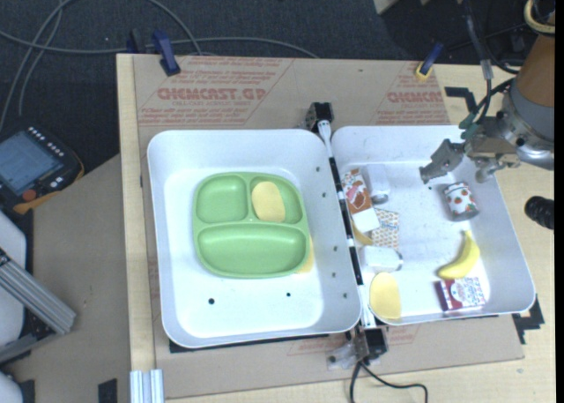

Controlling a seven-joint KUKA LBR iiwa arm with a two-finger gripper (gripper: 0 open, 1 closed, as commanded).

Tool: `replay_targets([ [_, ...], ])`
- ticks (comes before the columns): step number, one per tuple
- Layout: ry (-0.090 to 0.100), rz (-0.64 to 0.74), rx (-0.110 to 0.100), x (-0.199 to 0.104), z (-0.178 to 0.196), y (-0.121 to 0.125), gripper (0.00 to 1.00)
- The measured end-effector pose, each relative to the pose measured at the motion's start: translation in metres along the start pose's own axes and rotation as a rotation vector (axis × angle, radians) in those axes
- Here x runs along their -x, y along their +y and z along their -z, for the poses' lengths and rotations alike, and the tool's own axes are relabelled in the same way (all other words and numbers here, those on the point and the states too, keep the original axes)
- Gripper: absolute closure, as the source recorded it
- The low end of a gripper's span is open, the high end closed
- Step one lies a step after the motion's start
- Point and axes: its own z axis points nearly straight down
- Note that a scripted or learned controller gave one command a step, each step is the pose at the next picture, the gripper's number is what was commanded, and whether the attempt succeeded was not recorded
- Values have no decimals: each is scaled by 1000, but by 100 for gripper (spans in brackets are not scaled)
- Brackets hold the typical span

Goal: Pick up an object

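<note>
My gripper [461, 167] hangs over the back right of the right bin [414, 216], open, with nothing between its fingers. Just in front of it lies a small red and white round object [460, 201]. Nearer the front lie a banana [463, 257] and a red packet [461, 294]. Along the bin's left side sit an orange carton [356, 194], a small grey can [380, 188], a patterned packet [379, 232], a white block [381, 257] and a yellow disc [384, 295].
The left bin [176, 154] holds a green divided plate [251, 247] with a yellow piece [268, 201] in its upper right compartment. A black divider clamp [319, 115] sits between the bins at the back.
</note>
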Motion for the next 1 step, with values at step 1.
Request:
replay_targets([
  [1, -1, -1, 3, -5, -187, -5, 0],
])
